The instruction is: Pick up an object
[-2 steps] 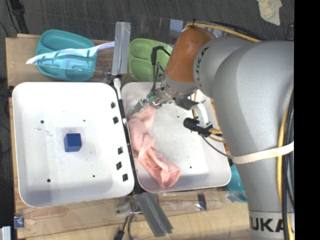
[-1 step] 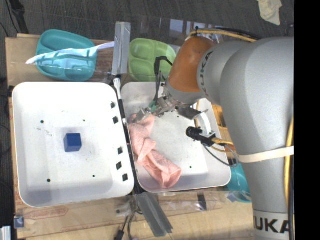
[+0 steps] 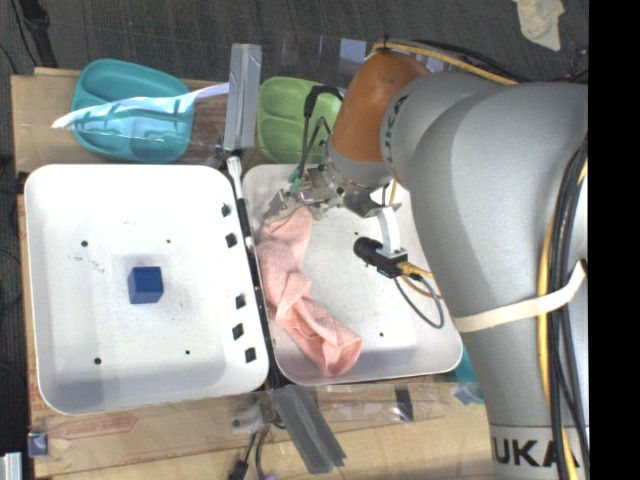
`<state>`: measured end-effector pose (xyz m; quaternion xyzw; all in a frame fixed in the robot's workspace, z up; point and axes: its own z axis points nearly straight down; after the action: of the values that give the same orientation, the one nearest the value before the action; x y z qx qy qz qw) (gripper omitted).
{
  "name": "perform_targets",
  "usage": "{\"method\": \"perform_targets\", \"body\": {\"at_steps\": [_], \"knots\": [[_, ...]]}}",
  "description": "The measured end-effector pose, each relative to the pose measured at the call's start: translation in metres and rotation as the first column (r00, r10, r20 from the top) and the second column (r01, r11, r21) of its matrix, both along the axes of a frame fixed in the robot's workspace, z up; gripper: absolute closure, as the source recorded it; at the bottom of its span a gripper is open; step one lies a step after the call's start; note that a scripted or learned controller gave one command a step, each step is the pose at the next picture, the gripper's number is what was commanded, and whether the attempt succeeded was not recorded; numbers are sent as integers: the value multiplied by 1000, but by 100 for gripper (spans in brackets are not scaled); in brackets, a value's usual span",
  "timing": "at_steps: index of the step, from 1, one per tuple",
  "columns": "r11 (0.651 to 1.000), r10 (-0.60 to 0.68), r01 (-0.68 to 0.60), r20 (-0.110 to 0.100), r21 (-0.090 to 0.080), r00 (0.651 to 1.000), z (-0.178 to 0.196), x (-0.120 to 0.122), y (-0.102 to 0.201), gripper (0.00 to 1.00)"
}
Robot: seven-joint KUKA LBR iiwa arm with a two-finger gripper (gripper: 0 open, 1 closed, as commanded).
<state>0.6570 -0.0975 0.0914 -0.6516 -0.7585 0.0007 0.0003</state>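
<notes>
1. Camera view, looking down at a slant: two white bins side by side on a wooden bench (image 3: 120, 423).
2. Left bin (image 3: 60, 268): one blue cube (image 3: 146, 284) near the middle, lying flat, well apart from the walls.
3. Right bin (image 3: 420, 343): pink cloth (image 3: 300, 293), crumpled, running along the left wall from the upper part down to the front edge.
4. Arm (image 3: 480, 198) comes in from the right, covers much of the right bin's right side; orange band (image 3: 365, 103) sits above the wrist.
5. Gripper (image 3: 300, 193) is low over the right bin's upper left corner, at the cloth's top end.
6. Cannot tell whether it touches or grips the cloth, or whether it is open or closed; the wrist blocks it.
7. Black cable (image 3: 420, 293) loops over the right bin floor under the arm.
8. Behind the bins: teal container (image 3: 130, 118) at left, green container (image 3: 285, 118) next to the wrist.
9. Crumpled rag (image 3: 535, 13) lies on the dark floor, top right.
</notes>
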Motion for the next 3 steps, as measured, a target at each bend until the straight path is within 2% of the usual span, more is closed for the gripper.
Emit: {"method": "perform_targets", "body": {"at_steps": [1,2,3], "knots": [[994,106,-106,-4,2,994,-1,-29,-30,0],[993,117,-117,-1,1,993,0,-7,-3,0],[990,140,-140,2,0,990,1,1,-10,0]]}}
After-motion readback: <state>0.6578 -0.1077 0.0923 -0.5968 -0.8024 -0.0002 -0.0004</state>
